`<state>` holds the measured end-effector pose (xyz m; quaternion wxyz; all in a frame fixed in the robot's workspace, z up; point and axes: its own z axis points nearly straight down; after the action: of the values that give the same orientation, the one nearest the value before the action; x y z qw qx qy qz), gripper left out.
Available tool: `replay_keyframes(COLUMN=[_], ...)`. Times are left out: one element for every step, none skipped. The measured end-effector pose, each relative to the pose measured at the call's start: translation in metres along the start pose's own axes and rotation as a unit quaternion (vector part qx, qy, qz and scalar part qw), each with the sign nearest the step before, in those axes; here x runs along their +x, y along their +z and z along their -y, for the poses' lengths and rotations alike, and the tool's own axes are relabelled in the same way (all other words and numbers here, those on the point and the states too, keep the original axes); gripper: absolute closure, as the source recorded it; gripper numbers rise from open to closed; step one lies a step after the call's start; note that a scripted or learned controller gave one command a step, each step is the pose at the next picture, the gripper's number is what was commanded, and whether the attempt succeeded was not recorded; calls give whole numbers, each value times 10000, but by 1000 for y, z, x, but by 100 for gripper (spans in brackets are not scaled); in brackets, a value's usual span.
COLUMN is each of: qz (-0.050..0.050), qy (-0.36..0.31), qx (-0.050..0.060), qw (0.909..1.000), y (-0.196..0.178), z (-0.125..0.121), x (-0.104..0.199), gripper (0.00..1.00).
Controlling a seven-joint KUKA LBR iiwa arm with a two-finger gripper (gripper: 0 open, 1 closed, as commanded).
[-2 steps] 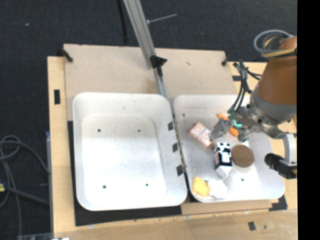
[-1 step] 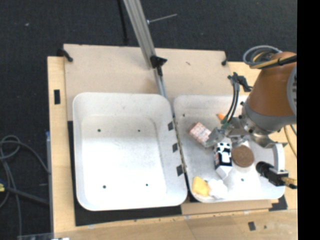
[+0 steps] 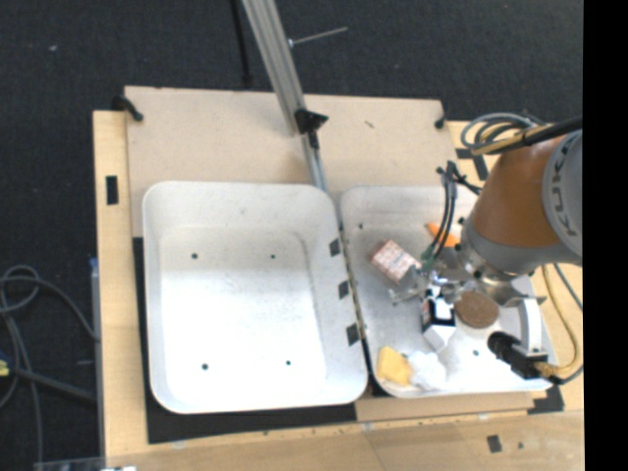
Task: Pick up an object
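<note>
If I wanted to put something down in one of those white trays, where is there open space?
The left bin has a bare floor from wall to wall. The right bin is crowded: a pink box, a yellow piece, white bits and a brown disc lie under the arm. Its free patch is the strip between the pink box and the yellow piece.

The grey arm [image 3: 530, 204] comes in from the right of the camera view, its orange band broad above the wrist and cables looping beside it. The wrist bends downward and leftward, carrying the pincer [image 3: 417, 287] low. The pincer's metal parts point toward the left, partly hidden under the wrist housing.
</note>
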<state>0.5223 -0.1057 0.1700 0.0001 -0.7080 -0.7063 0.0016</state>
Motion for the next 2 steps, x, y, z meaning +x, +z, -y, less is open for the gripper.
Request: replay_keyframes(qz=[18,-2], qy=[6,29], qx=[-38,-80], qw=[10000,10000], y=[39,26], z=[-4,-7], x=[-4,-3], gripper=[0,100])
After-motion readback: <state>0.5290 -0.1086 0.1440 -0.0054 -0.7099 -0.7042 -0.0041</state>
